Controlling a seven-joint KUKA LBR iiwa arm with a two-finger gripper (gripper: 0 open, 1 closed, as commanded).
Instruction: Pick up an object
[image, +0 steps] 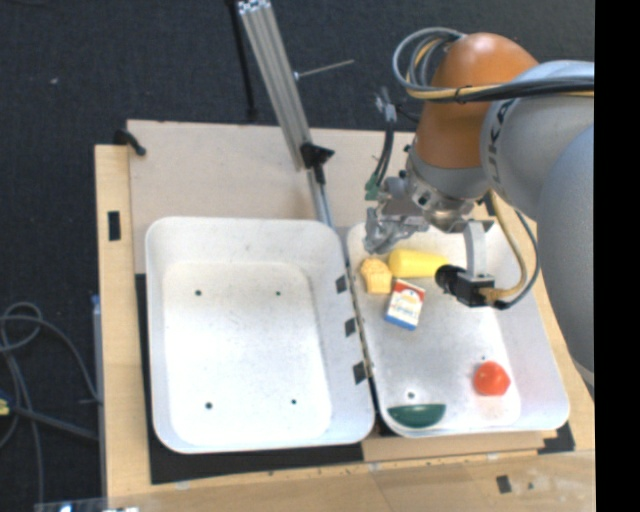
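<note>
Left bin: the shallow white plastic bin on the left has a bare, speckled floor. It looks like the place where picked things could be dropped.

Metal pole: a slanted silver metal pole stands at the far side, between the two bins. It is well apart from the toys.

Right bin: the shallow white plastic bin on the right holds all the toys, so the arm reaches in here.

Small yellow block: a small lumpy yellow block sits at the far left of the right bin, just beside the gripper tip.

Gripper: the grey metal two-finger gripper hangs low over the far left corner of the right bin. Nothing shows between its tips. I cannot tell if they are spread or closed.

Long yellow toy: a long smooth yellow toy lies just right of the small block, right under the wrist. These two are the likely things to grab.

Little box: a small red, white and blue box lies a bit nearer, tilted.

Green bowl: a dark green half-round thing rests at the near edge.

Orange ball: a round orange-red ball sits near and right, well apart from the gripper.

Arm: the grey arm with the orange band comes from the right and bends down so the gripper points at the floor.
</note>
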